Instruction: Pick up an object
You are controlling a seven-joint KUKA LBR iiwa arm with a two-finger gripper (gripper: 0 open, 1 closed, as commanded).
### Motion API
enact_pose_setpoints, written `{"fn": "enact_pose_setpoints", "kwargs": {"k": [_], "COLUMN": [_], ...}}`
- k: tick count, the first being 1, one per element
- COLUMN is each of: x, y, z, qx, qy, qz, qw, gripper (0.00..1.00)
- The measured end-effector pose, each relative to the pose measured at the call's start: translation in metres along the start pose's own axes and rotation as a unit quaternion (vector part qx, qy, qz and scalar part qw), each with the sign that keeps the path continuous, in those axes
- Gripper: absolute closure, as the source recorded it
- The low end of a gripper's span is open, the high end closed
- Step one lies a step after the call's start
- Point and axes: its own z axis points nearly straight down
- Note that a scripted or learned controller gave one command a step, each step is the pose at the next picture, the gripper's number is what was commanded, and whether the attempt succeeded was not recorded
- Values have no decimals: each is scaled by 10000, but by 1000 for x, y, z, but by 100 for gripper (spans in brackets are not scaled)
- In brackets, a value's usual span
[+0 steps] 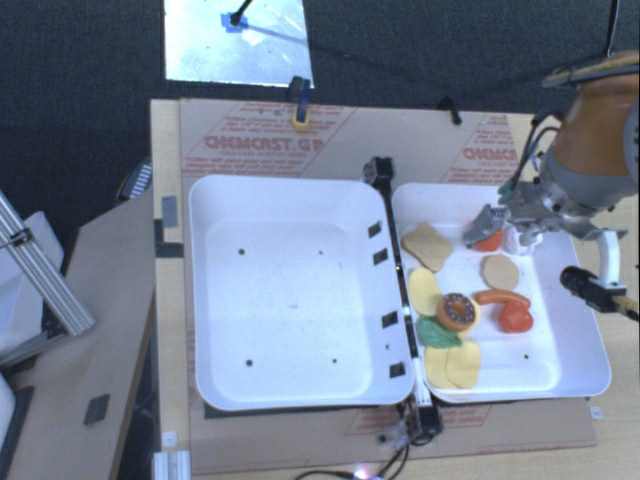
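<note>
The gripper [487, 230] hangs over the far end of the right bin [580, 368], jaws seemingly pinching a small red piece [489, 239], so I'd lift it straight up slowly, clear of the bread slice [428, 245] just beside it.

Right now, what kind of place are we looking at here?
Probably a robotics lab bench set up for grasping trials: a robot arm reaches over two white bins, and toy food lies in the right one.
</note>
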Motion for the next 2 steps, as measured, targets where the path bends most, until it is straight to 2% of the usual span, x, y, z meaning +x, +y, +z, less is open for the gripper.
{"fn": "enact_pose_setpoints", "kwargs": {"k": [1,2], "x": [-4,-3], "y": [-65,-64], "z": [108,98], "qx": [-66,-65], "qy": [-16,6], "qz": [-1,6], "qw": [10000,10000], "gripper": [0,100]}}
